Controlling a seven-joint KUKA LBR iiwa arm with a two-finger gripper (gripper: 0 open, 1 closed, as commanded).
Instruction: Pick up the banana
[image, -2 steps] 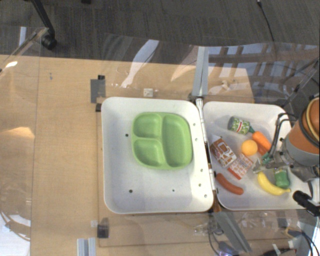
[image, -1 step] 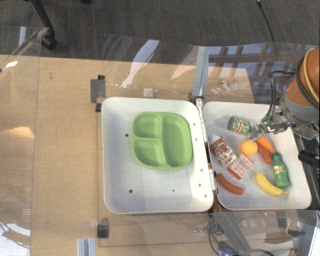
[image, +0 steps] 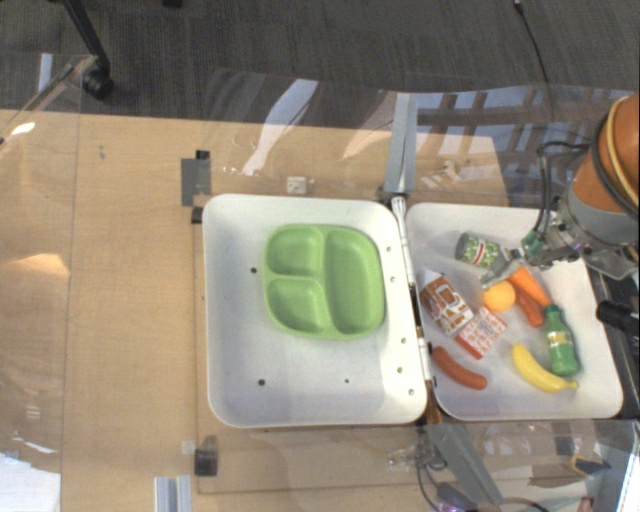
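The yellow banana (image: 540, 370) lies near the front right of the right bin (image: 600, 405), just below a green bottle (image: 561, 344). My gripper (image: 546, 246) hangs over the back right part of that bin, above the top end of a carrot (image: 531, 291) and well behind the banana. The banana lies apart from the gripper, untouched.
The right bin also holds a small green-labelled can (image: 478, 249), an orange (image: 499, 297), two snack packets (image: 447, 303) (image: 482, 333) and a red sausage (image: 459, 367). A green divided plate (image: 325, 280) sits in the left bin (image: 240, 390).
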